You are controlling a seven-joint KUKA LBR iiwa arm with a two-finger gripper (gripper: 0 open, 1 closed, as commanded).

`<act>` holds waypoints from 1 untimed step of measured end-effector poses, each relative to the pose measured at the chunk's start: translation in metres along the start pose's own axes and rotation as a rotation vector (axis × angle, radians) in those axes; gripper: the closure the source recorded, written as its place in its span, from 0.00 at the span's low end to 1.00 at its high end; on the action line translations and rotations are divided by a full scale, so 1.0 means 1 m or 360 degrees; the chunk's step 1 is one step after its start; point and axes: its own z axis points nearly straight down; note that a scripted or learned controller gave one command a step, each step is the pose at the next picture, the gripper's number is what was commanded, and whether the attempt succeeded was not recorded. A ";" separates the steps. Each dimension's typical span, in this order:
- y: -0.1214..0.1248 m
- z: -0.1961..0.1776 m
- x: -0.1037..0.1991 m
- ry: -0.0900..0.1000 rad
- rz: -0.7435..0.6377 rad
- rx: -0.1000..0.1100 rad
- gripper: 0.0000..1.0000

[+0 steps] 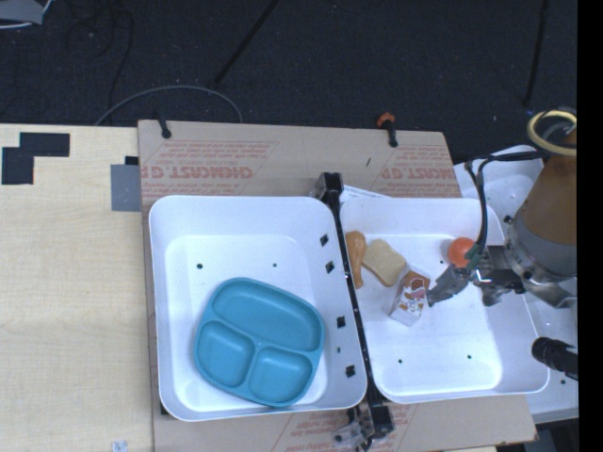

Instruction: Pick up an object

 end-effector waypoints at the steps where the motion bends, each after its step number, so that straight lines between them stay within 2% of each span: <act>1: 0.002 -0.006 0.000 -0.0002 -0.0003 -0.0017 0.00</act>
